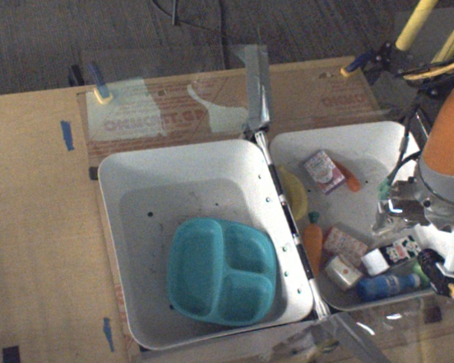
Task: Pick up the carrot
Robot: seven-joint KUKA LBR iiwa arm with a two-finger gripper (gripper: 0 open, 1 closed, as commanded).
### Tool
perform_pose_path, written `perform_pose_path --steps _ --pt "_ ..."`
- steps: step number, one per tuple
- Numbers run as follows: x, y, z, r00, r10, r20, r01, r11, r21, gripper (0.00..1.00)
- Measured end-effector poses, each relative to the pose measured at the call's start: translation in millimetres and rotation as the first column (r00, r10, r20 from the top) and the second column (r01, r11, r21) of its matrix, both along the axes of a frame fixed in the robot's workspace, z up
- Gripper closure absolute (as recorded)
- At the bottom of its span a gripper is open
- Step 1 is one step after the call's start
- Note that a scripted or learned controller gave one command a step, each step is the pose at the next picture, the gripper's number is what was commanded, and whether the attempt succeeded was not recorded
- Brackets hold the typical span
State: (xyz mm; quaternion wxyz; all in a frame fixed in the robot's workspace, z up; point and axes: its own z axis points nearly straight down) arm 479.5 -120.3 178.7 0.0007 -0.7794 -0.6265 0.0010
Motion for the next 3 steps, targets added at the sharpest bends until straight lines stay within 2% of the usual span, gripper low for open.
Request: perform_pose_path --steps 1,3 --pt "1 36 4 0.832 0.555 0.001 -0.555 0.832 0.003 1.00" --pt "3 33 21 0.837 0.547 0.003 -0.547 0.837 -0.001 1.00"
